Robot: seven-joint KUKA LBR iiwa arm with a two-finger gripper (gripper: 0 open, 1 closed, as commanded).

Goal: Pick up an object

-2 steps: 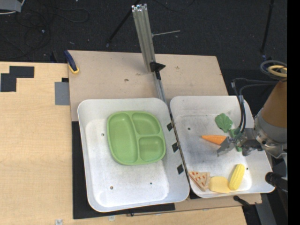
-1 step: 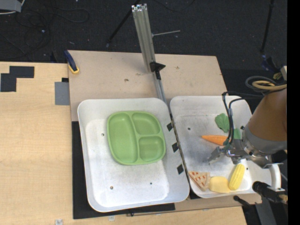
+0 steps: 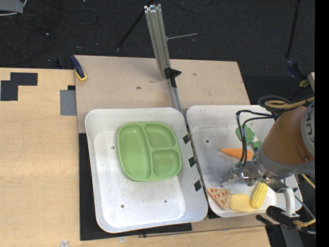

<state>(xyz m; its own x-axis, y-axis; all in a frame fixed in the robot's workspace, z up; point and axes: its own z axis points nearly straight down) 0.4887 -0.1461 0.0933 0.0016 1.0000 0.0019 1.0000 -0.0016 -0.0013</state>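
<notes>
Jaws (image 3: 232,176) over right bin (image 3: 205,125), near carrot (image 3: 235,152); no legible writing.

An orange carrot (image 3: 235,152) lies across the right bin's (image 3: 205,120) middle. Along its near edge sit a pizza slice (image 3: 219,196), a pale yellow lemon (image 3: 239,203) and a tilted corn cob (image 3: 259,194).

Divided plate (image 3: 149,151) in left bin (image 3: 103,199)

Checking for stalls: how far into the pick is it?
Done: the gripper is low in the right bin, near the carrot. In hand: nothing visible between its fingers. Left: grasp and lift; the carrot, corn cob, yellow piece and pizza slice lie in the bin.
</notes>
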